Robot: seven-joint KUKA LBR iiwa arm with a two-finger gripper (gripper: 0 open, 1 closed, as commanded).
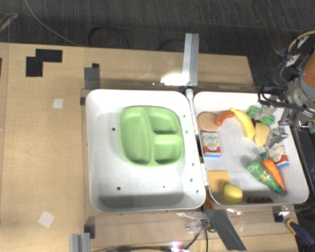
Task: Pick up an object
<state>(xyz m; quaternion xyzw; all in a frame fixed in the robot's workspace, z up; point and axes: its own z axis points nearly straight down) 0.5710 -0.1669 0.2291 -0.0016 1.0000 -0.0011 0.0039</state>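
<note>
We see an orange carrot (273, 173) lying in the right bin (304, 190) beside our gripper (277, 135), whose state we cannot tell.

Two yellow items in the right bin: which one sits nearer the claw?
The banana, curved along the bin's top, is nearer the claw. The lemon is round and sits down by the bottom edge.

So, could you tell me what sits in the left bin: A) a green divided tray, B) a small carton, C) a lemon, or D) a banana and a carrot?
A: the green divided tray lies alone in the left bin, while the banana, carrot, small carton and lemon are all in the right bin.
</note>
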